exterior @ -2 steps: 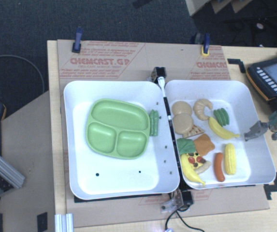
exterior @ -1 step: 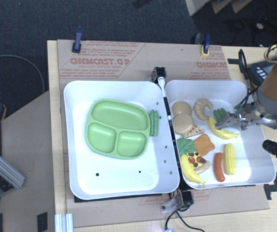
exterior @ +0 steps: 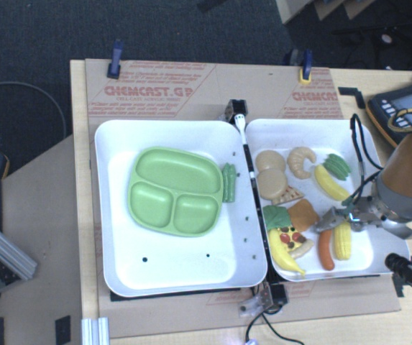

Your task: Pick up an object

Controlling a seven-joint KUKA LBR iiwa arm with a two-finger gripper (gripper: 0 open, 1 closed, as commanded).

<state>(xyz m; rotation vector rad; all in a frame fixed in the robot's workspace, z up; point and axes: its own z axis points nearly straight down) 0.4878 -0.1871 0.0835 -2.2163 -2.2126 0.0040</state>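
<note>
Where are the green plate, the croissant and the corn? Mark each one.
Green plate (exterior: pixel 175 190), camera view, on the ridge where its three compartments meet.
Croissant (exterior: pixel 303 160), camera view, on the middle of its curve.
Corn (exterior: pixel 342 241), camera view, on the middle of the cob.

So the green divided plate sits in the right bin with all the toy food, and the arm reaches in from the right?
Not quite. The camera view shows the green divided plate in the left bin; the toy food is in the right bin. The arm does reach in from the right.

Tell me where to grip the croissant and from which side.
Grip the croissant across the middle of its arch, coming straight down. It lies flat, curved, with some bare bin floor behind and right of it; the buns crowd its left.
</note>
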